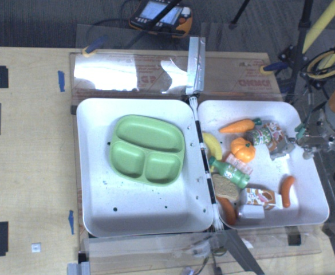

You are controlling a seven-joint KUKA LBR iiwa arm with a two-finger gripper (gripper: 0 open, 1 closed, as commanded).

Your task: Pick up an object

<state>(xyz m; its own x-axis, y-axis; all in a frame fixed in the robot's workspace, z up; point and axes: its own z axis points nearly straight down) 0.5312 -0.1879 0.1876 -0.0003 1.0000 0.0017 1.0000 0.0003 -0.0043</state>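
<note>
The end effector [311,144] hovers at the right bin's [313,211] far-right rim, its grip state impossible to tell, with the crinkled foil snack packet [270,137] just left of it, likeliest pick among loosely heaped toy foods.

Faint reddish print on the cardboard sheet [244,73] behind the bins, too blurred to spell out (a few capital letters, none certain). Coloured printing on the crumpled packet [268,136] and on the small carton [259,197] in the right bin [310,179], likewise illegible. Lit screen on the handheld pendant [159,14], unreadable.
</note>
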